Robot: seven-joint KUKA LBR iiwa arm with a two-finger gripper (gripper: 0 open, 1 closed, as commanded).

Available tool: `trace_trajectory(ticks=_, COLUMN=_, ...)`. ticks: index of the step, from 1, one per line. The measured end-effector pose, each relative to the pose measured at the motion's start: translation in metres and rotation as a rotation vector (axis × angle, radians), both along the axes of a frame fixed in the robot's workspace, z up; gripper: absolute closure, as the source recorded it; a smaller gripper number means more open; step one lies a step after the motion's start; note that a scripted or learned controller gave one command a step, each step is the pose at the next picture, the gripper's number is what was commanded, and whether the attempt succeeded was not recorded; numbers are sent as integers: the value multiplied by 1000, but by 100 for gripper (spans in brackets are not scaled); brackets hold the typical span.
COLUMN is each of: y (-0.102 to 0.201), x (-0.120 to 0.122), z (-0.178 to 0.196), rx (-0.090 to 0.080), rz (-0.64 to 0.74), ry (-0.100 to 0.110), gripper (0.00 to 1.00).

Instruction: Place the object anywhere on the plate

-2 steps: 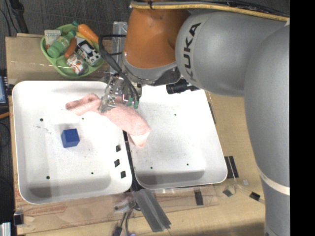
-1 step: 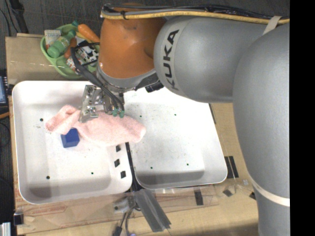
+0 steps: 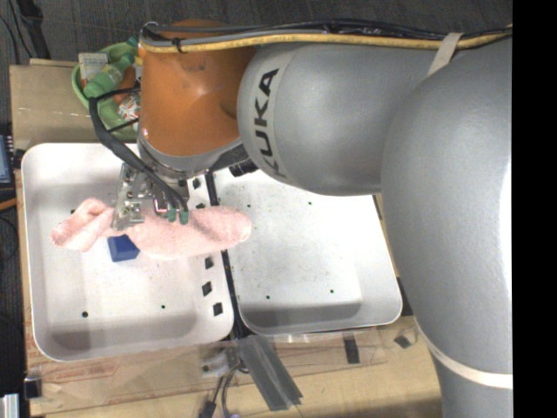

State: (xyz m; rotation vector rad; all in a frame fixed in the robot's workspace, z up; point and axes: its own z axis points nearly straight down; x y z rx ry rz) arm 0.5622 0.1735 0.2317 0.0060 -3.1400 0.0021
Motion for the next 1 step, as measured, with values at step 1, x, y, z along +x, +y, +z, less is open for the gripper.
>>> trace_trajectory(ticks=1, y=0, x=0, z=0, rx=0, rz=-1, ry=0, gripper=0)
